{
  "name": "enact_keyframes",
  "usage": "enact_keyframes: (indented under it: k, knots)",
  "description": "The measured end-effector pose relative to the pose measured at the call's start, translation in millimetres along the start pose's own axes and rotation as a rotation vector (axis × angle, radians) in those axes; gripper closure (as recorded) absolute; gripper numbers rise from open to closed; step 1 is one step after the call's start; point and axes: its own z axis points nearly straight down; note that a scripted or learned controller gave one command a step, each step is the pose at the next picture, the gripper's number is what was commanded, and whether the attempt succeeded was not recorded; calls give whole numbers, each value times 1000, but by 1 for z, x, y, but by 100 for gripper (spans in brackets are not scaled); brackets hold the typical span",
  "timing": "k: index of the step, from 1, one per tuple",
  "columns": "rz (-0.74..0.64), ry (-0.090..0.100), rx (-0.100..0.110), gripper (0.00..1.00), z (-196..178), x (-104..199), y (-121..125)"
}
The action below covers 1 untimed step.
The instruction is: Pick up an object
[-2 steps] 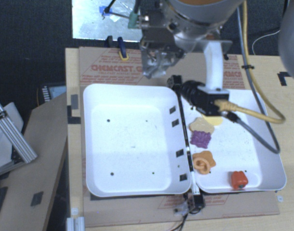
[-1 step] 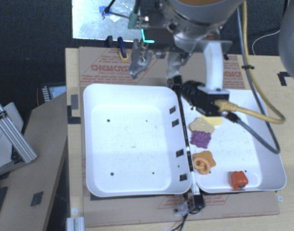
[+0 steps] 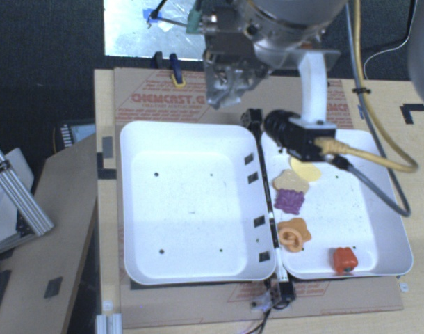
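Observation:
The right bin [image 3: 379, 214] holds several small objects along its left side. A flat yellow piece [image 3: 306, 170] lies farthest back, with a beige piece [image 3: 288, 181] touching a purple one [image 3: 290, 201] just in front of it. Nearer the front are an orange ring-shaped piece [image 3: 293, 235] and a red-orange piece [image 3: 345, 259]. My gripper [image 3: 226, 88] hangs high over the cardboard behind the left bin's [image 3: 184, 200] back edge, well away from all the objects. It looks blurred and metallic, and nothing shows in it.
A hinged black divider [image 3: 267, 200] runs between the two bins. Both bins sit on a cardboard sheet [image 3: 156, 96] with blue and yellow clamps [image 3: 176, 68] at its back edge. A metal plate [image 3: 139, 16] lies behind, and an aluminium rail [image 3: 17, 193] stands at the left.

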Motion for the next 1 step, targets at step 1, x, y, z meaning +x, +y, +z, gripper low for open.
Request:
enact_keyframes:
  k: [1]
  knots:
    - [-1,0,1,0,0,0,0]
